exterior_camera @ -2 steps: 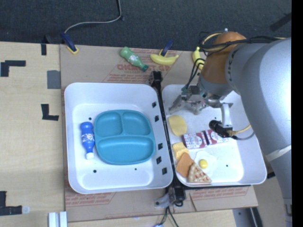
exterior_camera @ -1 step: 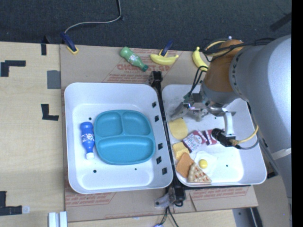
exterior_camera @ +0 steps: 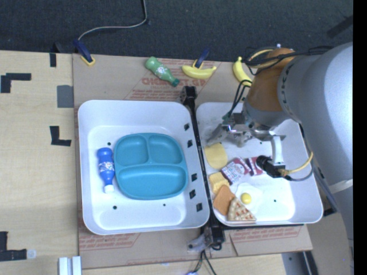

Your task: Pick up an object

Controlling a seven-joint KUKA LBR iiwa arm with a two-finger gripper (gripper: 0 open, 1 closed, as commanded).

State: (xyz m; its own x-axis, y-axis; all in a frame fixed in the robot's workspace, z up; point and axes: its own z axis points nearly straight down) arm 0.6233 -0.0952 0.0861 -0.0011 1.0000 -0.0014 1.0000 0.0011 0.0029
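Grey arm w/ orange band point(exterior_camera: 312, 90) reached in from the right over the far half of the right-hand shallow white bin point(exterior_camera: 284, 209). Gripper point(exterior_camera: 228, 139) was low over the bin's far-left part. Its two metal fingers point(exterior_camera: 212, 137) looked spread apart w/ nothing btwn them, so no object was held.

Objects to pick were all in the right bin's left and near part:
- pale yellow round flat piece point(exterior_camera: 216, 154), just nearside of the gripper, close to the left finger but seemingly not touching
- maroon-and-white packet point(exterior_camera: 236, 169), near side of the gripper, right of the yellow piece
- small tan cracker-like piece point(exterior_camera: 218, 180) by the bin's left wall
- orange toy toast slice point(exterior_camera: 223, 199), nearer still, touching or overlapping the tan piece
- tan triangular waffle piece point(exterior_camera: 241, 212) at the near edge, against the toast
- white fried-egg toy w/ yellow yolk point(exterior_camera: 248, 196), right of the toast

Left-hand shallow white bin point(exterior_camera: 97, 119) held a blue divided plastic plate point(exterior_camera: 152, 166) in the middle and a blue bottle w/ white cap point(exterior_camera: 105, 169) lying just left of it.

On the brown cardboard sheet point(exterior_camera: 114, 79) beyond the bins lay a green plastic bottle point(exterior_camera: 162, 72), a yellow toy banana point(exterior_camera: 198, 71) to its right, and a second yellow banana point(exterior_camera: 241, 70) further right, next to the arm.
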